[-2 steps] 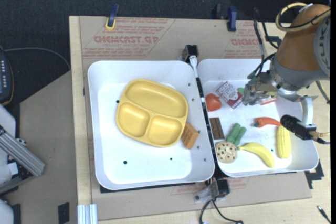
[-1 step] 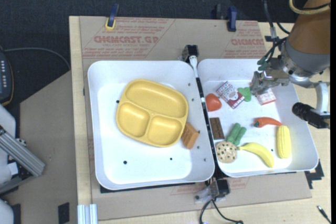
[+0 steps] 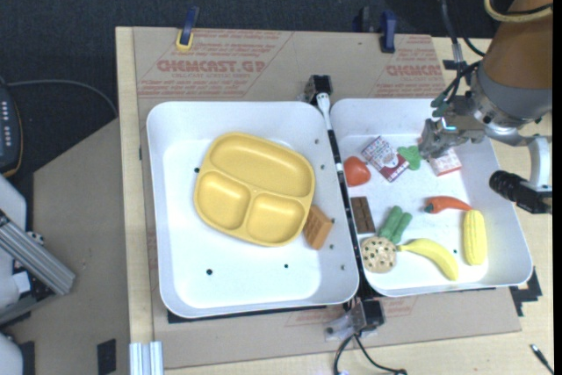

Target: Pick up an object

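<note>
The left bin (image 3: 171,215) has open floor along its front and left around the yellow tray (image 3: 253,187), while the right bin (image 3: 518,255) is crowded in front by the banana (image 3: 432,256), corn (image 3: 474,236), cookie (image 3: 378,253) and green vegetable (image 3: 394,223), with bare floor along its back wall.

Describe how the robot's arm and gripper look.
The thick rounded arm has an orange-brown upper section ringed by a yellow cable, then a grey wrist segment below it. The small dark metal two-finger gripper has black cables running alongside it and a small teal spot on its body.
</note>
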Controlling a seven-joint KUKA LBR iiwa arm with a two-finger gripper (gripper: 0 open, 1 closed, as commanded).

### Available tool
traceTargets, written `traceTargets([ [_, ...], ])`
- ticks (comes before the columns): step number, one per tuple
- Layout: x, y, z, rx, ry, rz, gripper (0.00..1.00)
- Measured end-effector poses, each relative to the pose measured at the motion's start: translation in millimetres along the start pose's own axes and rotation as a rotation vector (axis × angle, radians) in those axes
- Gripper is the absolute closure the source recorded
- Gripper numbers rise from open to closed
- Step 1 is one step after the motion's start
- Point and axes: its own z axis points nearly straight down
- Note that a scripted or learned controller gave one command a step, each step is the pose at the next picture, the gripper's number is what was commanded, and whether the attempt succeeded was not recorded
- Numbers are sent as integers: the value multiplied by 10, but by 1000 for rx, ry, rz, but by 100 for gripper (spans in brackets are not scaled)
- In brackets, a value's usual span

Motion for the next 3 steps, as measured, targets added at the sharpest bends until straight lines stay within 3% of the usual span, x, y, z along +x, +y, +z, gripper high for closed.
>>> traceTargets([
  [1, 363, 449, -72, -3, 1, -4, 100],
  [2, 677, 605, 40, 0, 1, -2, 100],
  [3, 585, 546, -101, -2, 0, 2, 100],
])
